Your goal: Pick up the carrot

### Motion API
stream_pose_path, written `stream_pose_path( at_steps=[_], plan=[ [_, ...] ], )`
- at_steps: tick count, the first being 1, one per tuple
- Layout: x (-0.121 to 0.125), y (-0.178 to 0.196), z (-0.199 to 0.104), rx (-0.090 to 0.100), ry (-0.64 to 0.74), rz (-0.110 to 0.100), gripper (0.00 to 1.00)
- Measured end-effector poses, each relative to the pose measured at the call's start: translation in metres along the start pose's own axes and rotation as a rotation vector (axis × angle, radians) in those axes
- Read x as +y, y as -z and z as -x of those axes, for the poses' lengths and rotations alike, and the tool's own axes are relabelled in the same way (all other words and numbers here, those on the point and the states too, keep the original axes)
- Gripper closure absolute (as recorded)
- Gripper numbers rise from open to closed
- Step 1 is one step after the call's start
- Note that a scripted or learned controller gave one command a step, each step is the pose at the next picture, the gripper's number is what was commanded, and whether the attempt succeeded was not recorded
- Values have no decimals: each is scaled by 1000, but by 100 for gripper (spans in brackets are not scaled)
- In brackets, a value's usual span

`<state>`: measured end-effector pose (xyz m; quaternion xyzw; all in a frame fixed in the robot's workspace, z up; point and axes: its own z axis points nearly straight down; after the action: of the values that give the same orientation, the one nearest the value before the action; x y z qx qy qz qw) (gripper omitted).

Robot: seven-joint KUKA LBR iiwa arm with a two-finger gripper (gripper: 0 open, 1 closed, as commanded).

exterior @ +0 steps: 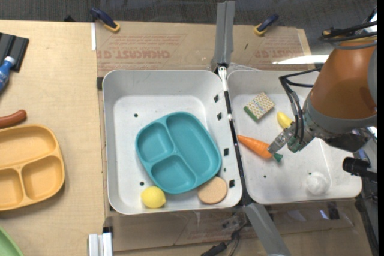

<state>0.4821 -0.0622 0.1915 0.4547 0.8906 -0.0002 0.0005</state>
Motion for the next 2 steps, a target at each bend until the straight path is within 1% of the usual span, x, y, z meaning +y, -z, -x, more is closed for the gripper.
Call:
stream_pose_path(
  at_steps=[1, 2],
  plan=[
    [35, 0, -52, 1, 1, -1, 100],
    [12, -1, -24, 0, -471, -3, 100]
  ],
)
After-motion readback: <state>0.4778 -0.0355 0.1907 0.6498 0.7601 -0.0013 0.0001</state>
